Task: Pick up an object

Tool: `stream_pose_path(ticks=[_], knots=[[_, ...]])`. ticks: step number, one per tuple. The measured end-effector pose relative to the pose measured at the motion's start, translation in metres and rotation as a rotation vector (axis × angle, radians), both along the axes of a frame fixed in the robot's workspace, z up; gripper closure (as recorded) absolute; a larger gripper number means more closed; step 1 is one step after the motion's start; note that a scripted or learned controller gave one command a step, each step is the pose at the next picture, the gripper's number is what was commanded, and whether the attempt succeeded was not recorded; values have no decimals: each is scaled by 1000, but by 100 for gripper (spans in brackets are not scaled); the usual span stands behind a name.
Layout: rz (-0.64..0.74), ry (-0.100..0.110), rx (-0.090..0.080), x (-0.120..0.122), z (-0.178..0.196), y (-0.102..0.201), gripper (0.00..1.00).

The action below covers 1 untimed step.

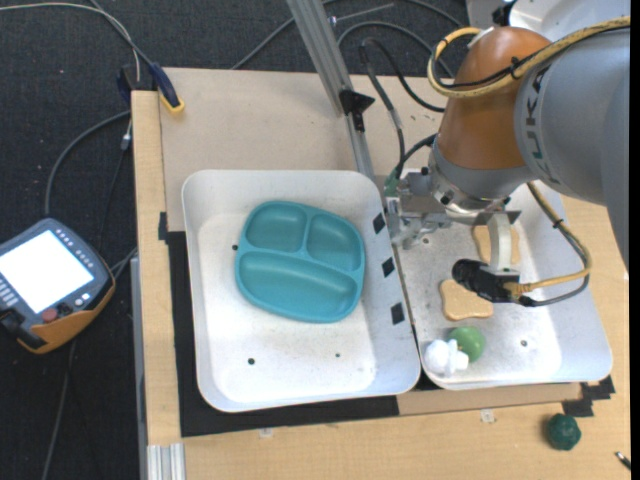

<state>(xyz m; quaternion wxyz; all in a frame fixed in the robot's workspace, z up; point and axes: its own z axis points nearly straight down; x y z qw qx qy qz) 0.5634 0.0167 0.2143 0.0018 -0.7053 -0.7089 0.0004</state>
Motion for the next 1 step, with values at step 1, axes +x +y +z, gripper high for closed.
stream_pose_path(ticks=[1], knots=[[0, -2, 0, -3, -1, 48, 100]])
